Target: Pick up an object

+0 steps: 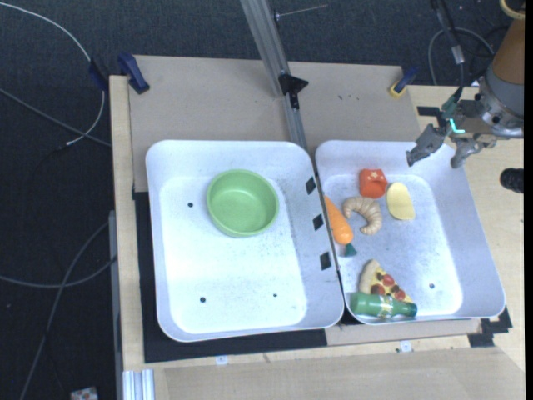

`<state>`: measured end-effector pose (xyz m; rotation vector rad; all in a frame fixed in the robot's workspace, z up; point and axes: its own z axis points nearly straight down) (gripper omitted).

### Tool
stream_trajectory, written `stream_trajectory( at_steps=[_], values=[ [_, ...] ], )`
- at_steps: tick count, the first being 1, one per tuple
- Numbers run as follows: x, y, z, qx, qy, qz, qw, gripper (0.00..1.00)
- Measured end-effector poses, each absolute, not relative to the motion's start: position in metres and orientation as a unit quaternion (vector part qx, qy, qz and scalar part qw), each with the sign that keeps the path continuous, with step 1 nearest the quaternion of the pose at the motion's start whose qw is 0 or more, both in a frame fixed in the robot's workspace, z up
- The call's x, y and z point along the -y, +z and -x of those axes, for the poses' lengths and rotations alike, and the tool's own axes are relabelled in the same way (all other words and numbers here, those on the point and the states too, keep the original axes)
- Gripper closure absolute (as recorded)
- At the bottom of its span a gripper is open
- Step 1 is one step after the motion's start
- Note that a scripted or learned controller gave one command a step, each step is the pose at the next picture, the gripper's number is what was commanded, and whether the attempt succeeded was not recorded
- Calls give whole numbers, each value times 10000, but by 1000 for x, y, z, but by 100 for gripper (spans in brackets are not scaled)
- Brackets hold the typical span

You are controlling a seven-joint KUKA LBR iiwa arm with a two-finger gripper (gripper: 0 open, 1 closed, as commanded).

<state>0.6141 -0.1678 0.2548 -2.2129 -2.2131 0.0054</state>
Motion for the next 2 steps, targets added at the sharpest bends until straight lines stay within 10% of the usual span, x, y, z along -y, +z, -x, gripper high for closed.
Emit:
stream_trajectory(
  at_steps=[2],
  values=[
    [169,213,-618,7069,31,7073,68,0]
  ],
)
